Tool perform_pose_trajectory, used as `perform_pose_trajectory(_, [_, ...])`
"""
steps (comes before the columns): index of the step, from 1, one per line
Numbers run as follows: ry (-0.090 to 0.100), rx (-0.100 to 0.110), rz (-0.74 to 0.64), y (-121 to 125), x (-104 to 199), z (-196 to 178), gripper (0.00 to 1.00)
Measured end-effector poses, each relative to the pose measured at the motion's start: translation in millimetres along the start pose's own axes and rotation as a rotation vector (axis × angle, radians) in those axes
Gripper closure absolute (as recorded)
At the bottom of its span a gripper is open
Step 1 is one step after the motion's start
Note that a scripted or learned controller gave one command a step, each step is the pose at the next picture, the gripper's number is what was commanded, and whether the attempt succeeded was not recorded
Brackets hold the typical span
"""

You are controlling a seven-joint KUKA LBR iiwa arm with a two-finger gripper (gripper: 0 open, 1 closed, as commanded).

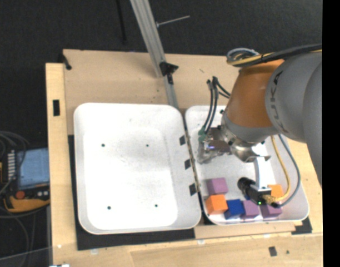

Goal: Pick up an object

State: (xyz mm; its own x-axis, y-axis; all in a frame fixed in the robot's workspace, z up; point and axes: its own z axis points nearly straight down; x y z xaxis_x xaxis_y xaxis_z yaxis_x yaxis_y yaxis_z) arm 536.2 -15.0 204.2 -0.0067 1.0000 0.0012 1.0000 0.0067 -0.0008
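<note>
Bins (pixel 131 166) white, tabletop (pixel 114 77) tan. Blocks: two purple (pixel 217 185) (pixel 251 209), one orange (pixel 216 203), one blue (pixel 234 208). Arm (pixel 295 93) grey, orange band (pixel 253 96). Pendant (pixel 31 168) blue screen, yellow trim.

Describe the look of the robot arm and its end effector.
The arm is a thick, rounded grey casing with a broad orange band above the wrist. Black, green and yellow cables loop around it. The end effector is a compact metallic-grey assembly with a small purple-lit spot.

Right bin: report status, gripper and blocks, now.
Gripper low over right bin, near its left wall. Nothing seen held. Blocks at bin's near end: orange, blue, purple. Arm covers bin's far half.
</note>
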Motion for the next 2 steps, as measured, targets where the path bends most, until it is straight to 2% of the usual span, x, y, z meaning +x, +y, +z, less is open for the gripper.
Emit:
perform_pose_trajectory(1, [0.001,0.002,-0.001,-10,50,1,1.0])
perform_pose_trajectory(2, [0.002,-0.004,-0.002,-18,99,-21,1.0])
